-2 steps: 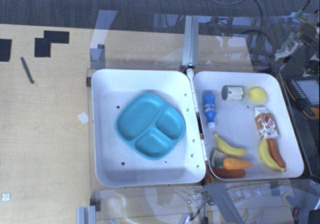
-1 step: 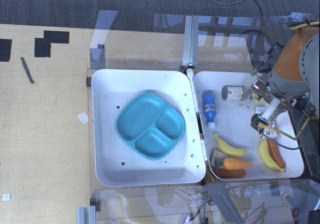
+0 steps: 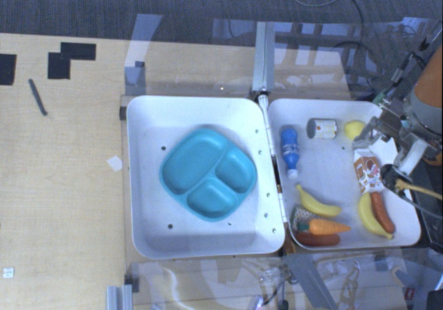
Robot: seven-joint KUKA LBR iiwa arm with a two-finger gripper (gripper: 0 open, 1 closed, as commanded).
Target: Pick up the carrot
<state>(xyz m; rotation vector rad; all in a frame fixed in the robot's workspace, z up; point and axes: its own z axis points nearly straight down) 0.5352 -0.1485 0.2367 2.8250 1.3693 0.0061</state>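
gripper (image 3: 379,134): over the 2 o'clock corner of your right bin (image 3: 325,174), can't tell if it's open or closed | carrot (image 3: 329,227): at 7 o'clock from the gripper, well apart, by the near wall | banana (image 3: 318,203): just at carrot's 12 | left bin (image 3: 147,163): blue plate (image 3: 209,174)

Blue divided plate (image 3: 209,173) in left bin (image 3: 149,184), blue bottle (image 3: 289,151), small can (image 3: 322,128), lemon (image 3: 354,129) in right bin (image 3: 325,167)
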